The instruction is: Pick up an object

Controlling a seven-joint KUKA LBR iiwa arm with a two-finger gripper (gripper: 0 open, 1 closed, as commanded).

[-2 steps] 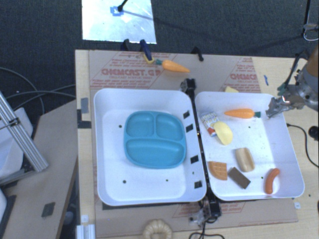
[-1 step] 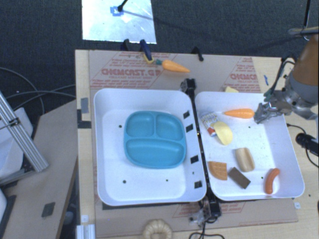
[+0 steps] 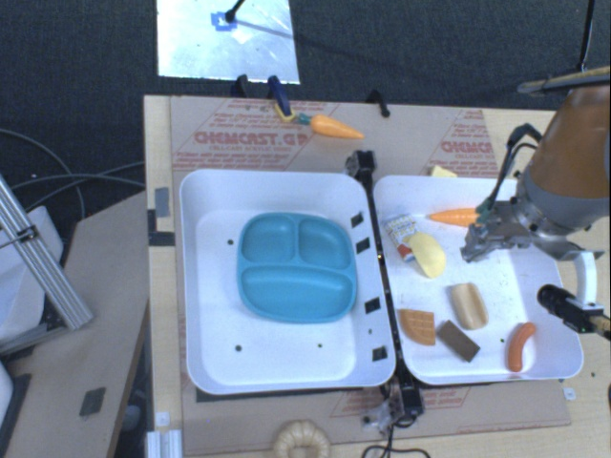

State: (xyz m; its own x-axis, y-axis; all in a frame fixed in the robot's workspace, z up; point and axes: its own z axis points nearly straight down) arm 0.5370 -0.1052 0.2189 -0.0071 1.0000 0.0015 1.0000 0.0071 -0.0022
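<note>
Approach step | gripper (image 3: 477, 246) hovers over right bin (image 3: 554, 365), grasp state unclear | carrot (image 3: 452, 217) just beside | next: descend squarely onto one item

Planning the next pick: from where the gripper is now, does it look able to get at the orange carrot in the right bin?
Probably yes. The gripper hangs over the right bin, just beside the carrot, whose top is uncovered. The yellow piece lies close by and could crowd the approach from that side.
</note>
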